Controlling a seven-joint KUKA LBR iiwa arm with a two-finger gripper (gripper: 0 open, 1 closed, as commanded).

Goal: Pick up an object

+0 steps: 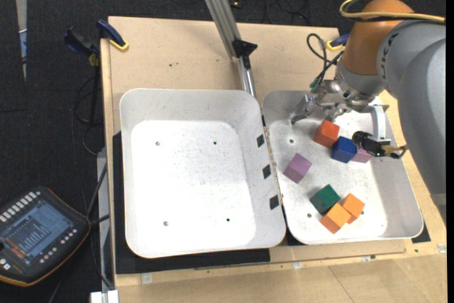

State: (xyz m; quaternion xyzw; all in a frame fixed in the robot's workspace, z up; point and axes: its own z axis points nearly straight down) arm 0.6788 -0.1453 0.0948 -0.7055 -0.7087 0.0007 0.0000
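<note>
Six small cubes are seen in the right white bin (397,220); gripper (328,108) poised above the orange cube (327,133) (finger state indiscernible).

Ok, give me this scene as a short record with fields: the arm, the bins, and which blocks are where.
arm: grey with an orange band, reaching in from the right over the far end of the right bin
gripper: low over the right bin's far end, beside the orange block
near gripper: blue block, touching the orange block
middle of right bin: purple block, standing apart
near end of right bin: green block beside two more orange blocks
left bin: white, speckled
</note>
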